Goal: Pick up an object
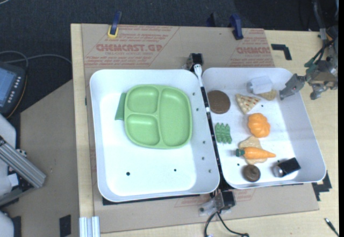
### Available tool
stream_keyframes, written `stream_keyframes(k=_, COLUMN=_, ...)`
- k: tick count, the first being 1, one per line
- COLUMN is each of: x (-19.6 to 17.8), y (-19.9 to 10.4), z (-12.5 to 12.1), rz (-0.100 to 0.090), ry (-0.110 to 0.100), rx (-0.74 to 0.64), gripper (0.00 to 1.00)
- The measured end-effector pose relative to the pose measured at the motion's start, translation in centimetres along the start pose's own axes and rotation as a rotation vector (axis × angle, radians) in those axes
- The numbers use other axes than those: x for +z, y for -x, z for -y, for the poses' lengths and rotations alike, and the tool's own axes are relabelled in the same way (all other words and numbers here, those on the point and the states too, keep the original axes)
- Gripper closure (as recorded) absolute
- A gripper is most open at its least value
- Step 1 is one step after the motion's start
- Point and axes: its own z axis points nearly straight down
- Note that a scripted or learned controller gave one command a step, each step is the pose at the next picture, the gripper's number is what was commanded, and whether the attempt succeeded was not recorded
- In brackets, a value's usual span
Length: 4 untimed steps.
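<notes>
Several small objects are seen scattered in the right bin (314, 144), none of them lifted. One brown round cookie-like disc (219, 101) lies near the bin's upper left, with one tan waffle-patterned wedge (247, 103) just beside it. One pale, whitish block (260, 85) is found at the top, touching a small tan piece. One orange pumpkin-shaped piece (258, 124) sits near the middle, and one green, bumpy, pod-like piece (223, 133) lies near the left wall. Lower down, one orange carrot (258, 152) rests across a tan wedge. One dark brown round piece (251, 172) and one black block (286, 167) are placed near the lower rim.

The gripper (291, 86) is seen at the right bin's upper right edge, near the whitish block; a grey finger is angled down toward the bin floor. Whether it is released or clenched cannot be told, and nothing is seen held in it.

In the left bin (107, 166), one light green divided plate (158, 115) with three compartments is laid. Both bins are carried side by side on the surface (161, 48), a brown printed board.
</notes>
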Motion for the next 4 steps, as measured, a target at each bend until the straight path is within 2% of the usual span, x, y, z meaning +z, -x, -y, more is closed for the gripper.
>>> stream_keyframes(k=1, x=-0.8, y=-0.1, z=-0.3, rz=0.003, ry=0.014, rx=-0.004, gripper=0.0)
stream_keyframes(k=4, x=15.6, y=-1.9, z=0.6, rz=0.002, ry=0.009, rx=-0.004, gripper=0.0)
